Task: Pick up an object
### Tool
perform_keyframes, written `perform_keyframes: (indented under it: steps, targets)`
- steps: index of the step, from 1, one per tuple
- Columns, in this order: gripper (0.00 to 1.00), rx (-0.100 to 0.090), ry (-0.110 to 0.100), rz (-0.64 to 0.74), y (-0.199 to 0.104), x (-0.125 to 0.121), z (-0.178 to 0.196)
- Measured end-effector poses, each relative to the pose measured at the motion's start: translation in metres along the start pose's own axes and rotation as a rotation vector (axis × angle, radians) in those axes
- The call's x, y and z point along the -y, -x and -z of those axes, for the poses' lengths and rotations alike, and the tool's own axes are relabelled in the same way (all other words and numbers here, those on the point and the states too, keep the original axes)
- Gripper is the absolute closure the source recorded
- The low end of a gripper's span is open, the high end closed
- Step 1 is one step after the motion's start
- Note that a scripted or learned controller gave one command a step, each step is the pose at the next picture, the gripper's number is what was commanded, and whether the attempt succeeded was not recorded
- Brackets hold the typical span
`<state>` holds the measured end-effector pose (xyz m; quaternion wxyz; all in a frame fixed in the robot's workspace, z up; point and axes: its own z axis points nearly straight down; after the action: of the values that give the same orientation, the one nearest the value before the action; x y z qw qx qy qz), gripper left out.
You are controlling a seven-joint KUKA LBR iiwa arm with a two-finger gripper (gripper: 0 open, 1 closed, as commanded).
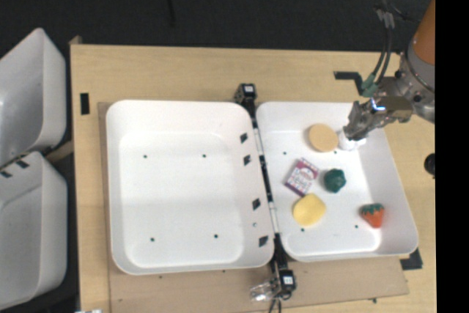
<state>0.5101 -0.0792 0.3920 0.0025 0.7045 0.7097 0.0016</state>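
Round tan disc flat, smooth; pincer just beside.

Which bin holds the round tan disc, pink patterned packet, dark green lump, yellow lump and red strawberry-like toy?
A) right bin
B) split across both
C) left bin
A: the round tan disc, pink patterned packet, dark green lump, yellow lump and red strawberry-like toy all lie in the right bin.
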Motion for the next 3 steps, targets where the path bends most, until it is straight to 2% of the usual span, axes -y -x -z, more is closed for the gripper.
perform_keyframes:
  steps: [1, 2, 3]
  targets:
    - [1.00, 0.001, -0.008, -0.008, 0.036, 0.019, -0.009]
    - [1.00, 0.000, -0.004, -0.001, -0.014, 0.018, 0.045]
    - [1.00, 0.000, -0.015, -0.003, -0.056, -0.010, -0.023]
